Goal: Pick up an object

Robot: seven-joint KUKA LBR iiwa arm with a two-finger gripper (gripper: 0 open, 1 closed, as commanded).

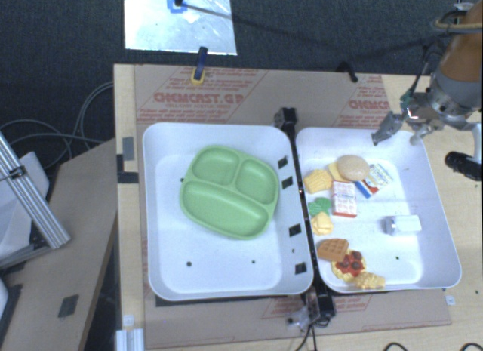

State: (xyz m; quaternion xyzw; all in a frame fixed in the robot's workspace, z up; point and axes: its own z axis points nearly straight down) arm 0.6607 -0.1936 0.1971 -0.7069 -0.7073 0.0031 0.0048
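A: Two fingers of the gripper (400,131) are standing spread apart, gripping nothing, hovering over the far rim of the right bin (434,191).

B: Where are the objects lying?

A: Toy foods are clustering along that bin's left side; a bun (352,167) is sitting nearest, a small grey-and-white block (401,225) apart from the rest.

B: I'd be aiming for that loner, then, centring the fingers around it before descending, avoiding neighbours. The green tray (229,190) in the left bin (170,266) is looking too wide.
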